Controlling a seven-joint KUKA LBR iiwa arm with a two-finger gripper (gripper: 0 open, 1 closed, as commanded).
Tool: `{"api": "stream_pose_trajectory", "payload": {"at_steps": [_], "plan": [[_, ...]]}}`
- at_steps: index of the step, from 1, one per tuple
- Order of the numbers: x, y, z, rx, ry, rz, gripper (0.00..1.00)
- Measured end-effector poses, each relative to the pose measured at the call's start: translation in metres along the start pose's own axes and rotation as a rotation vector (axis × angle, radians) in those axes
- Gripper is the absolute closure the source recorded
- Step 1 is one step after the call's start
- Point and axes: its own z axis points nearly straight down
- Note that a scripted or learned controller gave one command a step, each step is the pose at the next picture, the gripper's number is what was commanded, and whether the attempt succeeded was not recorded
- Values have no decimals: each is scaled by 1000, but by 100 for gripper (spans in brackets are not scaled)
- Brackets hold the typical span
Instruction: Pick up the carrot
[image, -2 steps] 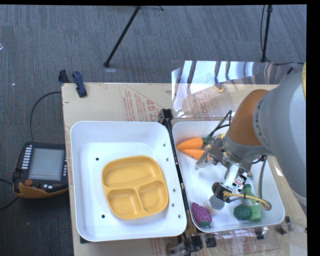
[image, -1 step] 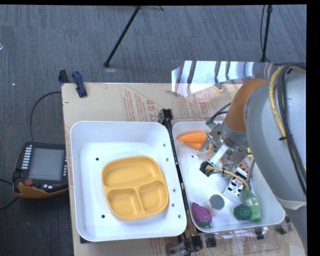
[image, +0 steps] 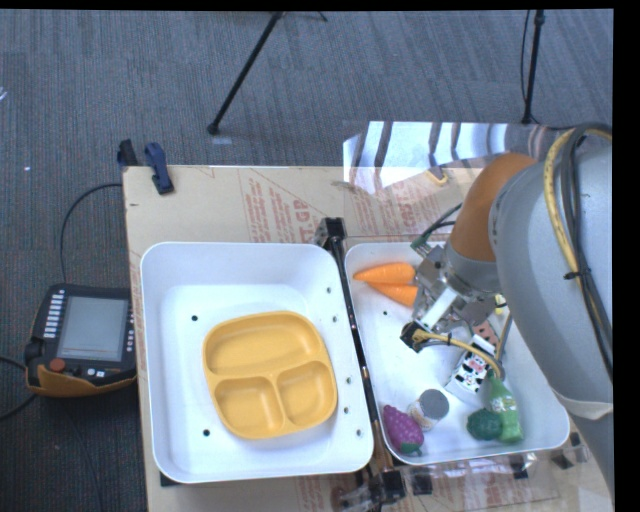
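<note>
The orange carrot (image: 384, 272) lies in the far left corner of the right bin (image: 372, 395), its tip pointing left. A second orange piece (image: 401, 294) lies tight against its near side. My gripper (image: 438, 297) is down inside this bin, just right of the carrot's thick end and close to it. The wrist covers whatever is directly under the gripper. I see nothing held.
Near the right bin's front lie a purple grape bunch (image: 403, 428), a grey can (image: 433, 404), a cow-print carton (image: 467, 373) and green vegetables (image: 495, 418). The left bin (image: 165, 300) holds a yellow divided plate (image: 270, 372). A teach pendant (image: 85, 335) sits off the bench at left.
</note>
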Motion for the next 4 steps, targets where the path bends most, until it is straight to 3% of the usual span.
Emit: {"api": "stream_pose_trajectory", "payload": {"at_steps": [1, 2, 3, 4], "plan": [[10, -82, -96, -11, 12, 184, 100], [73, -137, -158, -12, 10, 301, 100], [46, -73, -169, -13, 7, 338, 100], [114, -163, -168, -8, 10, 489, 100]]}}
